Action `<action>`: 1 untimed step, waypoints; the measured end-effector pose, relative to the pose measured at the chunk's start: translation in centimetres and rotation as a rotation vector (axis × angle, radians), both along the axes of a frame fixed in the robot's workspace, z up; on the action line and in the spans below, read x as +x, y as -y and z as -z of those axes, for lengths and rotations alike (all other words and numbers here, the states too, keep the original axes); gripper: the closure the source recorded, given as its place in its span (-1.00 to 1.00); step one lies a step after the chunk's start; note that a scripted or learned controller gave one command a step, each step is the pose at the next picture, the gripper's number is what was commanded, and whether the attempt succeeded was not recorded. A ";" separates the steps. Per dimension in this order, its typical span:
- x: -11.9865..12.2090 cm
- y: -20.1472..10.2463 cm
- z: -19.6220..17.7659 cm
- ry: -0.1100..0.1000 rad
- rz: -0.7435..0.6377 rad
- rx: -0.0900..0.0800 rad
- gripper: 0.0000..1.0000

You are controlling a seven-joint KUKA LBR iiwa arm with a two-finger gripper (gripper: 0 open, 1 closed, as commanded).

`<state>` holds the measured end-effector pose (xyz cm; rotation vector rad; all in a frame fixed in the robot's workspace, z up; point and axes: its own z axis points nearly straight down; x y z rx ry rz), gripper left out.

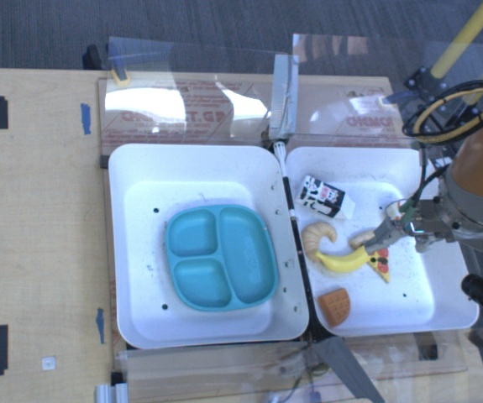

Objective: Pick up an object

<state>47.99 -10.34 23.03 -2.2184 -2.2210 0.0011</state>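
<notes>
In the right bin (pixel 409 309) lie a yellow banana (pixel 343 262), a beige croissant-shaped piece (pixel 316 236), a black-and-white packet (pixel 321 196), a brown cracker-like piece (pixel 335 306) and a small red item (pixel 381 264). My gripper (pixel 377 238) comes in from the right and hangs low over the banana's right end, right next to the red item. Its tip overlaps the banana's upper edge, and nothing is visibly lifted.
The left bin (pixel 132 250) holds a teal divided plate (pixel 221 257). A metal divider (pixel 285 99) and clear panels stand behind the bins. Yellow and black cables (pixel 443 112) loop at the upper right above the arm (pixel 476 191).
</notes>
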 end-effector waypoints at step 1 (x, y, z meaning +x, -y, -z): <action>3.2 3.6 14.2 0.011 0.094 -0.003 -1.00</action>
